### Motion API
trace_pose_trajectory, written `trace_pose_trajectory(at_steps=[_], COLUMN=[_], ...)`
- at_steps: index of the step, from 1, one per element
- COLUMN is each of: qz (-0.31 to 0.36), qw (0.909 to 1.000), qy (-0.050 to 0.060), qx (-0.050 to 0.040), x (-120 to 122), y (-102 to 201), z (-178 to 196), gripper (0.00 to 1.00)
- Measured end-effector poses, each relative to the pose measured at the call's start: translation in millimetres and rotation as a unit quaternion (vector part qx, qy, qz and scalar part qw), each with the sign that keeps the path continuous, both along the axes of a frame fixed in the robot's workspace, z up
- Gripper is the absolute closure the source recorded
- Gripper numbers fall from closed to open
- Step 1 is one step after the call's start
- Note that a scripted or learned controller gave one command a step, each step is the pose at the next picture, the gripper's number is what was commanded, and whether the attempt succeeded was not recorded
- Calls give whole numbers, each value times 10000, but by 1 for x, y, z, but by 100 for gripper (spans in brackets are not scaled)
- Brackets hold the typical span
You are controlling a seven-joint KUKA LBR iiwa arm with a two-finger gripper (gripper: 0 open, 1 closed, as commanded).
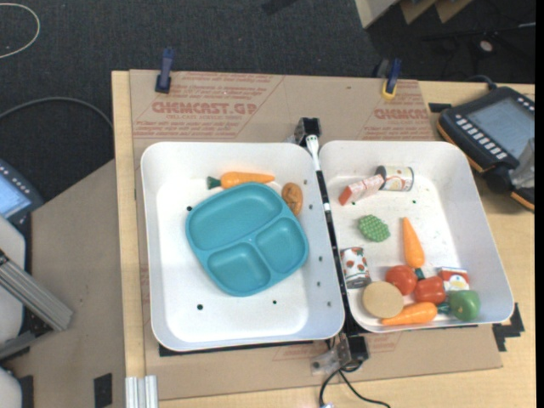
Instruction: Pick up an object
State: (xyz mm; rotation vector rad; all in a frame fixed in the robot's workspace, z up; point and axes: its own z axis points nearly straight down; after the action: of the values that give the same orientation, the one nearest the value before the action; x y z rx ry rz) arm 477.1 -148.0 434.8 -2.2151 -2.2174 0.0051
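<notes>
Camera view gave me the cardboard sheet covering the bench, with the two white bins lying on it side by side and touching along their inner rims. How the jaws stood I could not tell.

The left bin held the biggest item, a teal plate with three compartments, lying flat near the middle. A carrot lay just beyond the plate's far edge, pointing right. A small brown lump sat against the plate's far right corner, near the shared rim.

The right bin carried the crowd of things I could have picked from. A second carrot lay near its middle, tip away from me. A third carrot lay along the near wall, touching a tan disc. Two red tomatoes sat just behind the disc, close together, and a green pepper sat in the near right corner beside them. A small can stood by the shared rim. A green leaf lay apart, near the centre. At the far end I saw a red and white packet beside another can lying on its side.

Outside the bins, a black pendant rested at the bench's right, and a blue clamp gripped the sheet's far edge.
</notes>
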Motion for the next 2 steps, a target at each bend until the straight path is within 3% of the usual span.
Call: trace_pose_trajectory(at_steps=[1, 2], qz=[-46, 9], qw=[10000, 9999], qy=[-18, -128], qx=[-22, -58], x=[1, 38], y=[-81, -76], z=[-34, 99], gripper=[100, 100])
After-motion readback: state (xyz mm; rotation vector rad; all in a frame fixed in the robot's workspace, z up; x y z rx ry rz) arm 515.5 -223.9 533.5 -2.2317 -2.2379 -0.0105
